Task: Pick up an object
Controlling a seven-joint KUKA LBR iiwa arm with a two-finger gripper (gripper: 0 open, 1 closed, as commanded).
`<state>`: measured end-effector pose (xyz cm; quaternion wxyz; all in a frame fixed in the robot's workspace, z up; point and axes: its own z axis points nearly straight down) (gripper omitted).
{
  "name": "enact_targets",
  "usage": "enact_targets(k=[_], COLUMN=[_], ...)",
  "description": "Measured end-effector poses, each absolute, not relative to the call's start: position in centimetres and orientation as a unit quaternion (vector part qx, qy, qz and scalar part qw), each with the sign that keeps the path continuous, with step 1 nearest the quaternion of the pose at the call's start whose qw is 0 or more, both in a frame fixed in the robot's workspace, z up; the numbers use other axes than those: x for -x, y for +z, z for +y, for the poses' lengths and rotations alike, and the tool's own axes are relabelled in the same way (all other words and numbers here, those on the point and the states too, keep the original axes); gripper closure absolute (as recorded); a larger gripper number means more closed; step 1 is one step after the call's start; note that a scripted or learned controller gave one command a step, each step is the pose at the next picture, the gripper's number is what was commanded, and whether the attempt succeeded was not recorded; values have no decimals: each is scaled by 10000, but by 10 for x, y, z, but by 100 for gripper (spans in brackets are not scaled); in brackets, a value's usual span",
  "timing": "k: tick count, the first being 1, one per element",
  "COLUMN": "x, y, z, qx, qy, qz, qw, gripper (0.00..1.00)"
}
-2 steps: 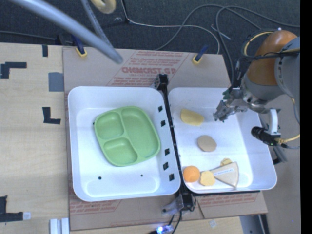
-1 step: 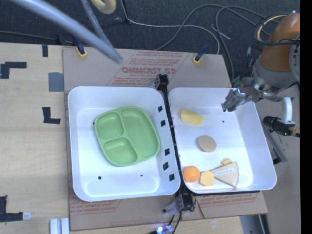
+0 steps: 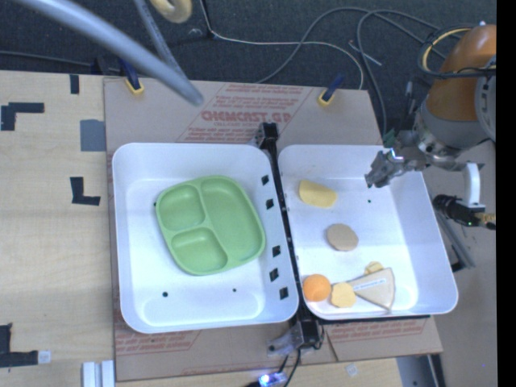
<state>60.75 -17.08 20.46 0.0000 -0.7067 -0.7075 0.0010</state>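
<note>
Objects for picking lay in the right bin (image 3: 427, 240), none of them between the gripper's fingers. Gripper (image 3: 379, 174) was recorded at the upper right of the frame, over the bin's upper right corner, below the grey wrist and orange band; whether it stood wide or narrow could not be told. Nearest to it, toward frame centre, lay a yellow lump (image 3: 317, 193). Below that, apart from it, sat a tan round disc (image 3: 342, 237). Along the bin's lower edge were an orange ball (image 3: 317, 288), a small yellow piece (image 3: 343, 296) touching it, and a pale wedge (image 3: 375, 287) just beside. Left bin (image 3: 133, 216) held a green divided plate (image 3: 210, 224), lying flat. Both bins rested on cardboard sheeting (image 3: 242, 107) on the wooden bench (image 3: 48, 240).
</note>
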Motion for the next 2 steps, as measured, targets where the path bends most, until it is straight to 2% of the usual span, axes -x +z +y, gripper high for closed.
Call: enact_targets(k=[2], x=[-604], y=[214], z=[-56], qx=[7054], qy=[7], qz=[-7088], qw=[9], gripper=[100])
